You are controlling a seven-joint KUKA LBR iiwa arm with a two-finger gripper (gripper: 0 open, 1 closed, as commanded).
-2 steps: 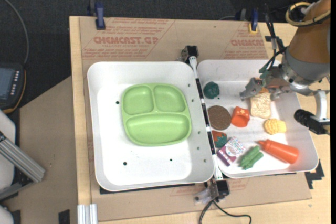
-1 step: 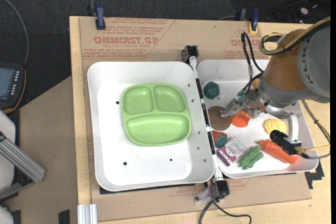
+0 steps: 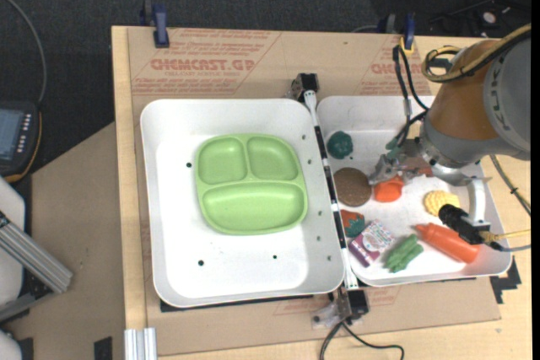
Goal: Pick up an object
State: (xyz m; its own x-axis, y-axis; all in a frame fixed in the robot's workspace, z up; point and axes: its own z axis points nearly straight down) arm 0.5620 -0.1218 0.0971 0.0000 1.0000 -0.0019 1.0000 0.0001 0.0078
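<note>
My gripper [image 3: 393, 168] hangs low in the right bin [image 3: 371, 115], at the end of the grey arm with its orange band [image 3: 460, 101]. Directly below and touching its tip in this view lies a small orange-red object [image 3: 387, 191]. A brown disc [image 3: 352, 186] sits just to its left, and a teal ball [image 3: 340, 144] lies further back left. To the right of the gripper is a yellow corn piece [image 3: 438, 201]. I cannot see anything held.
Toward the right bin's front lie an orange carrot [image 3: 449, 243], a green vegetable [image 3: 403, 253], a purple packet [image 3: 370, 243] and a small red-and-teal piece [image 3: 352, 223]. The left bin [image 3: 169, 181] holds a green divided plate [image 3: 251, 183]. Cables [image 3: 405, 80] run along the arm.
</note>
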